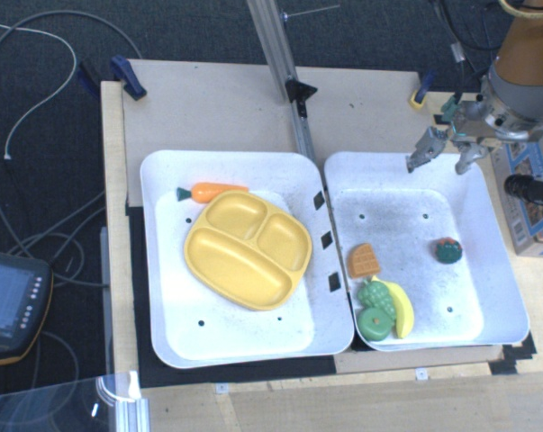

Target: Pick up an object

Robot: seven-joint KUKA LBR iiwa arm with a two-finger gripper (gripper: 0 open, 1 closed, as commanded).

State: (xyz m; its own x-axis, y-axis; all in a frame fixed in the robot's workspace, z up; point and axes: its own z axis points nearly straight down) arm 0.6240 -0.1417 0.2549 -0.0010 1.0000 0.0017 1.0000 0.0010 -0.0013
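Note:
My gripper [447,155] hangs over the far edge of the right bin [487,331], fingers spread open with nothing between them. Below it in that bin lie a small dark green and red round toy [448,250], a tan waffle-like piece [364,261], a green grape bunch [374,292], a yellow banana [402,310] and a green apple [374,323]. These last several crowd the bin's near left corner. The left bin [163,331] holds a yellow divided plate [247,248] and an orange carrot [215,190] behind it.
A slanted metal pole [273,34] rises from the bench behind the seam between the bins. Blue clamps [127,76] sit at the bench's far corners. Cables lie on the dark floor at left, and a tablet [10,300] rests at lower left.

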